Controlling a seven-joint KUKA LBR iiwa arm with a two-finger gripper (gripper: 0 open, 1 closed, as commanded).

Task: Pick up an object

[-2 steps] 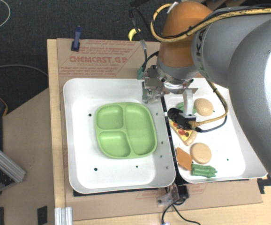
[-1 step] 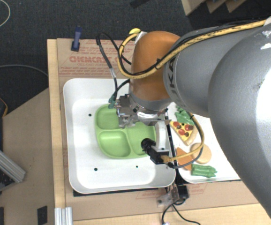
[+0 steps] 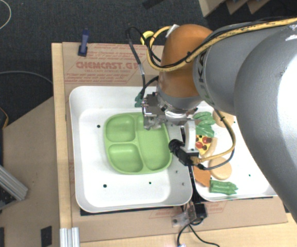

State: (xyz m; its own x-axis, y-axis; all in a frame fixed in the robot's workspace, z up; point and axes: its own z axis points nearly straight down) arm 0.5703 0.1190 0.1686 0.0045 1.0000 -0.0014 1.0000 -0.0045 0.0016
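Claw [image 3: 155,118] low over the left bin [image 3: 84,153], at the upper right corner of the green divided tray [image 3: 133,147], its metal end seemingly touching or just above the tray's rim there; fingers hidden under the wrist, so no telling whether open or closed, and nothing seen held between them. Just above, the orange band [image 3: 182,60] and the broad grey arm [image 3: 264,86], reaching in from the right and covering most of the right bin [image 3: 254,181]. Yellow and black cables [image 3: 153,45] looped round the band, one black lead running down past the wrist to a black fitting [image 3: 178,151] beside the tray's right edge. Tray lying flat in the middle of the left bin, three compartments, well apart from the bin's left and lower walls. To the right, across the shared bin walls, a cluster of small toy foods in the right bin: a pizza slice [image 3: 205,143] just beside the claw's cabling, a green leafy piece [image 3: 204,120] above it, a tan round piece [image 3: 218,163] and an orange piece [image 3: 202,178] below, and a green pod-like piece [image 3: 223,188] nearest the front wall; partly hidden by arm and cable, so exact shapes hard to make out. Both bins on a brown printed board [image 3: 102,63] on the worktop, a blue clip [image 3: 83,42] at the board's far left corner, dark floor [image 3: 35,30] beyond.
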